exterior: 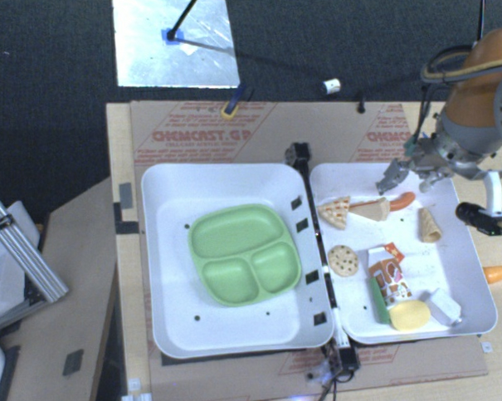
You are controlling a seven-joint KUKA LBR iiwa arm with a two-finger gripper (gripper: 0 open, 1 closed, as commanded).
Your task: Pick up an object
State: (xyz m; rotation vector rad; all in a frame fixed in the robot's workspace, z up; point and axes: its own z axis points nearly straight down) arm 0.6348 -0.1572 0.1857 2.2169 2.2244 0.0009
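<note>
The arm [478, 86] comes in from the right, orange band up top by the frame edge, grey wrist angled down and left toward the far part of the right bin [462, 269]. The end effector [406, 174] hangs just above that bin's back rim area, fingers pointing down-left — one grey finger [391, 179] shows near the sausage, another by the wrist. Nothing sits between them; can't tell how wide they're set from this angle.

Right bin contents: a small sausage [402, 200] just below the end effector, touching a wedge of cake or cheese [372, 208], w/ a waffle-like triangle [335, 212] at its left. An ice-cream cone [429, 224] lies near the right wall. Mid-bin there's a cookie [343, 260], then a red-and-green snack box [386, 283] beside it, a yellow lemon-ish piece [410, 315] and a white piece [444, 306] at the near corner.

Left bin [170, 241] holds a green divided tray [243, 254], three compartments.

Both bins rest on a cardboard sheet [190, 132] w/ red print, on the bench [78, 244]. An orange carrot-like thing [501, 272] lies outside the right bin. Behind — dark carpet [46, 63], a shiny metal plate [176, 41], and an aluminium frame [17, 256] at far left.
</note>
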